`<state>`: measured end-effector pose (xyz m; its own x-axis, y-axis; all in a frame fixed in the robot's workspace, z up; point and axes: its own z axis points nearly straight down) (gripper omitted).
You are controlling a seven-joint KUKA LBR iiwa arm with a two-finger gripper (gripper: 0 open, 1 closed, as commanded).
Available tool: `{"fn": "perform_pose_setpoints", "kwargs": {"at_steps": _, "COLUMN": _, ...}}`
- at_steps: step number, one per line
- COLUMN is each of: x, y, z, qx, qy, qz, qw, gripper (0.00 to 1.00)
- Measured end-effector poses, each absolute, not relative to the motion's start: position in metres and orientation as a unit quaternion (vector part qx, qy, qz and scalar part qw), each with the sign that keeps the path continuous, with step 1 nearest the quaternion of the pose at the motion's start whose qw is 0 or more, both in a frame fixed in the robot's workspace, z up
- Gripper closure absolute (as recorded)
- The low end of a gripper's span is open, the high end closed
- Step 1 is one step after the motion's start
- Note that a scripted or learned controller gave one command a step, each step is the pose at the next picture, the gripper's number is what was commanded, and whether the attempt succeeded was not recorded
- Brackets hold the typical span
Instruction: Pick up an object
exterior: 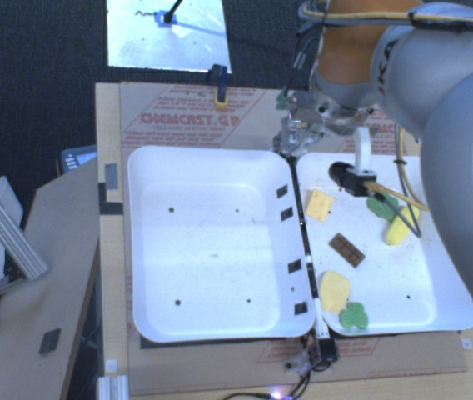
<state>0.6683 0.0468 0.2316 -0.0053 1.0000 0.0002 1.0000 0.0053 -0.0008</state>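
In the right bin (436, 307) lie several small things, any of which could be picked: a pale yellow square piece (319, 206), a brown chocolate-like bar (346, 250), a yellow rounded piece (334, 290), a green leafy toy (354, 316), and a yellow-and-green cluster (393, 220) near the far wall. All are judged light and probably soft or plastic; the flat ones would be best taken across their narrow edges, being low and liable to slip. The gripper (296, 140) is seen above the bins' far rim near the divider, over no object; whether it is released or clenched cannot be told.
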Motion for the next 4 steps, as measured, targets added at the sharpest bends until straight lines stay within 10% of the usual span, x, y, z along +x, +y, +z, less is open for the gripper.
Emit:
{"fn": "perform_pose_setpoints", "kwargs": {"at_steps": 3, "x": 0.669, "y": 0.139, "z": 0.150, "qx": -0.704, "qy": -0.710, "qz": -0.0013, "qw": 0.000, "gripper": 1.00}}
{"fn": "perform_pose_setpoints", "kwargs": {"at_steps": 4, "x": 0.642, "y": 0.144, "z": 0.200, "qx": -0.705, "qy": -0.709, "qz": -0.0016, "qw": 0.000, "gripper": 1.00}}
